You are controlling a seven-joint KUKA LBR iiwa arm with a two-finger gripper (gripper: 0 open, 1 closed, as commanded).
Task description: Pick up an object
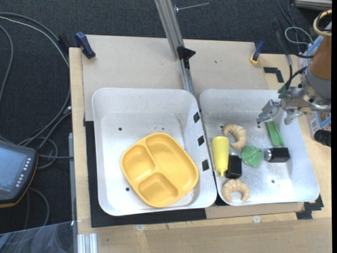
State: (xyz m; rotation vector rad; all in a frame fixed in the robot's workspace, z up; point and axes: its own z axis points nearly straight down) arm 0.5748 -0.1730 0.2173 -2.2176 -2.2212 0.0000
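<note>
My gripper hangs over the right bin, near its upper right part, with its fingers spread and nothing between them. Just below it lies a green stick. A black block sits under that, beside a green crumpled piece. A tan croissant lies near the bin's middle, and a second croissant rests by the front wall. A yellow bottle with a black cap lies along the bin's left side.
The left bin holds a yellow divided plate. A metal pole rises from behind the bins. Cables trail over the floor at left and at top right. Blue clamps grip the board's corners.
</note>
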